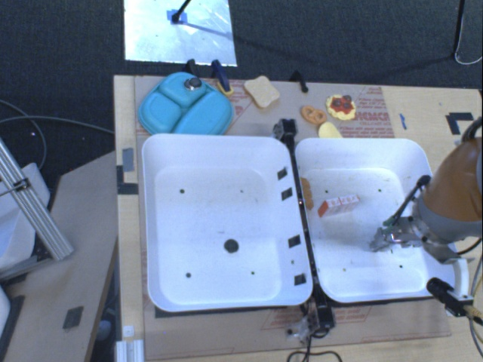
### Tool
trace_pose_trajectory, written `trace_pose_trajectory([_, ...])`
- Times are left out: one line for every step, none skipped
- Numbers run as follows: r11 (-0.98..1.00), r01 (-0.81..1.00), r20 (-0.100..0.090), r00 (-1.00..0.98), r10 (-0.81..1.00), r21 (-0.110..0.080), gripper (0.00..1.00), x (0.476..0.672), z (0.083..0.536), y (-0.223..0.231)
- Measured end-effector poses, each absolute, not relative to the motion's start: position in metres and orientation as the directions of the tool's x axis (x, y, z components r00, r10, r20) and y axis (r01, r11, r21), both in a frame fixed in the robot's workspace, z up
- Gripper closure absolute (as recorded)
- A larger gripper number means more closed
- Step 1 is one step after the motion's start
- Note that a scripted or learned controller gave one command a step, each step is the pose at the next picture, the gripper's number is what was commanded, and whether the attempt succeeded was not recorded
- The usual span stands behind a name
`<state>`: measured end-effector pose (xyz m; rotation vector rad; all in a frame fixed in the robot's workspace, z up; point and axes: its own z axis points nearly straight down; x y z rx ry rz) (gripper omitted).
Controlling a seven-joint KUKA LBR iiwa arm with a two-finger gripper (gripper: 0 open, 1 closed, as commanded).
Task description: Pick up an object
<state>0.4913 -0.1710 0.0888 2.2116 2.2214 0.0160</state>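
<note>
In the right bin (362, 285) a small white and red carton (338, 204) lies flat near the middle, tilted slightly. An orange-brown item (306, 193) rests against the bin's left wall. My gripper (383, 242) hangs low over the bin floor, right and below the carton and apart from it. Nothing shows between its metal fingers. The grey arm with its orange band (456, 187) comes in from the right edge.
The left bin (219, 149) holds one small dark round piece (231, 246). Behind the bins on the bench lie a blue divided plate (186, 105), a toast slice (262, 91), a pretzel (312, 115), a small pizza toy (341, 105) and a yellow piece (329, 130).
</note>
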Motion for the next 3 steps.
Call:
trace_pose_trajectory([0.004,1.000,0.006,-0.004,1.000,0.009,1.00,0.499,0.088,-0.204])
trace_pose_trajectory([0.006,1.000,0.002,-0.006,1.000,0.014,1.00,0.501,0.100,-0.204])
trace_pose_trajectory([0.010,1.000,-0.004,-0.010,1.000,0.010,1.00,0.564,0.087,-0.148])
